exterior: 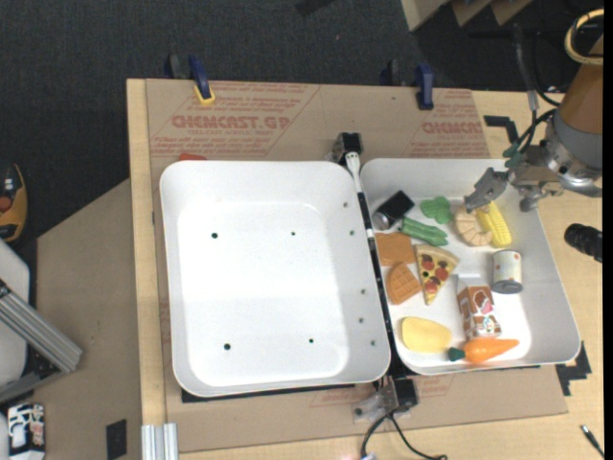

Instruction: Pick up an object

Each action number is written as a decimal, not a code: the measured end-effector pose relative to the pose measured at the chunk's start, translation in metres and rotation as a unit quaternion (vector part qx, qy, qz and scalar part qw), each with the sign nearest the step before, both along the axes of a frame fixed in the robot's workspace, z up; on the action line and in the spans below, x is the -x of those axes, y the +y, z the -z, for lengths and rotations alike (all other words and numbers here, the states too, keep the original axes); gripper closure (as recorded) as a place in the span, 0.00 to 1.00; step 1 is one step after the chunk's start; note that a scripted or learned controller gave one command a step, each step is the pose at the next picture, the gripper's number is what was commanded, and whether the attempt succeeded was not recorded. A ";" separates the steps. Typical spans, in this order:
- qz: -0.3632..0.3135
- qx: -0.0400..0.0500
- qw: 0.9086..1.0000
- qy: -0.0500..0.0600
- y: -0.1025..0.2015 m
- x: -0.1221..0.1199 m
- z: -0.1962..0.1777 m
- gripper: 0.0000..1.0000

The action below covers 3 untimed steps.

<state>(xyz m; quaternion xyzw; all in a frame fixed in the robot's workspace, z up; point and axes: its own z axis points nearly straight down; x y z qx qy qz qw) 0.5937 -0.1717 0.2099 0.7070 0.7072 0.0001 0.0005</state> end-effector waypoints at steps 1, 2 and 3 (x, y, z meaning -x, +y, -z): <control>0.001 -0.002 1.000 0.004 0.025 0.050 0.130 0.00; -0.002 0.000 1.000 -0.003 0.069 0.007 0.123 0.00; -0.001 0.001 1.000 -0.001 0.077 -0.006 0.125 0.00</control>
